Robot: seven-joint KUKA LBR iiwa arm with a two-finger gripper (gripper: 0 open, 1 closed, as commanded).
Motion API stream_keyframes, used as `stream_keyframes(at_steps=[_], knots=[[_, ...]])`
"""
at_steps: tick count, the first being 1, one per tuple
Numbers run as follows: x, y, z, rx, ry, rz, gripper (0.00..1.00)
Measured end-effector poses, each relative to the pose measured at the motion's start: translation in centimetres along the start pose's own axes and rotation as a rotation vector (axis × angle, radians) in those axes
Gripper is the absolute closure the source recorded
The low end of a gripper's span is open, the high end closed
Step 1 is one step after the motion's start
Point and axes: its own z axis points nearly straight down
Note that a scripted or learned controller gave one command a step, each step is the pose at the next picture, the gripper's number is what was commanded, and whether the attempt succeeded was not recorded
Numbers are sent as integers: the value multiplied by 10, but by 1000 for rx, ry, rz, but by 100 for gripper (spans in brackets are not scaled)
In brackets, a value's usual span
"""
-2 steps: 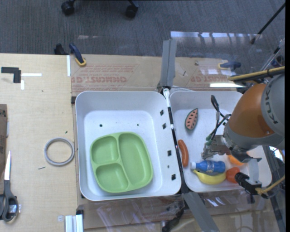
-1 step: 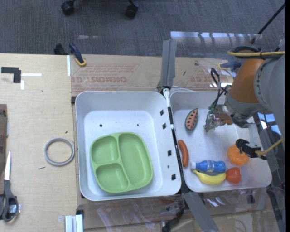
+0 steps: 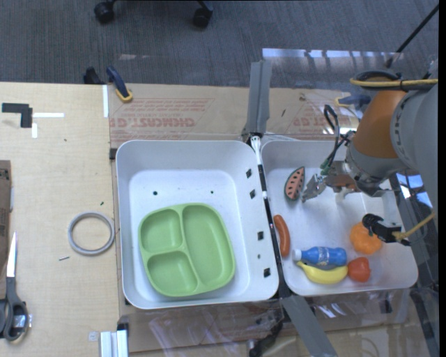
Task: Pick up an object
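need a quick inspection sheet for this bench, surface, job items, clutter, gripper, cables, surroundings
surface: light wooden bench bearing two white bins side by side, left bin and right bin; cardboard sheet behind them
job's things: in the right bin, watermelon slice, sausage, blue bottle, banana, orange fruit, red tomato
clutter: green divided plate in the left bin; tape ring, scissors and a blue-handled tool on the bench
grippers: gripper low over the right bin, beside the watermelon slice, nothing seen held
cables: black cables along the arm's wrist
surroundings: grey carpet, chair castors
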Motion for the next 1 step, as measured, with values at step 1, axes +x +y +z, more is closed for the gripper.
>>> stream_keyframes(at_steps=[1], knots=[[30, 17, -1, -2, 0, -1, 0]])
